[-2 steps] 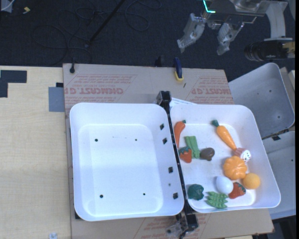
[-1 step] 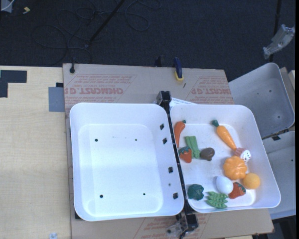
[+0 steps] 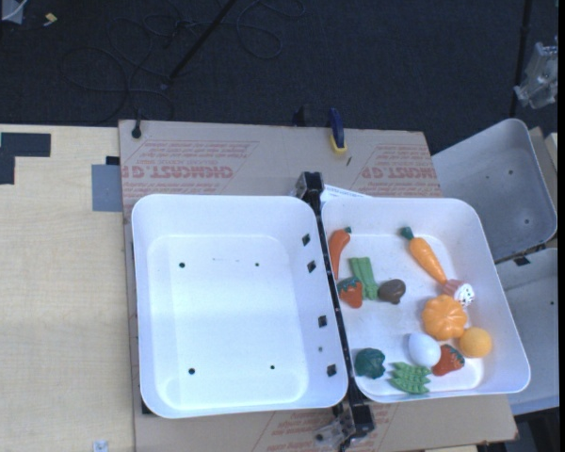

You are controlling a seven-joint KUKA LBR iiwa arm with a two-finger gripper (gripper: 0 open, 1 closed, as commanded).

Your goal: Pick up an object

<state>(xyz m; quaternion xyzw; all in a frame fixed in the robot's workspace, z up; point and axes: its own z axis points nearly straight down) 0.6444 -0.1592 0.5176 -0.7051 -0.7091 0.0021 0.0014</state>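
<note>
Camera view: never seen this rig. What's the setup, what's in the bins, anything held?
This is one fixed camera above a bench, looking down at a slant. A robot arm with a two-finger claw works here, reaching in from the right. Two shallow white bins sit side by side on cardboard. The right bin holds toy food: a carrot, a small pumpkin, an orange ball, a white egg, a strawberry, a dark green broccoli-like piece, a brown lump and a few more. The left bin shows its bare white floor. Nothing here is seen being held.
</note>
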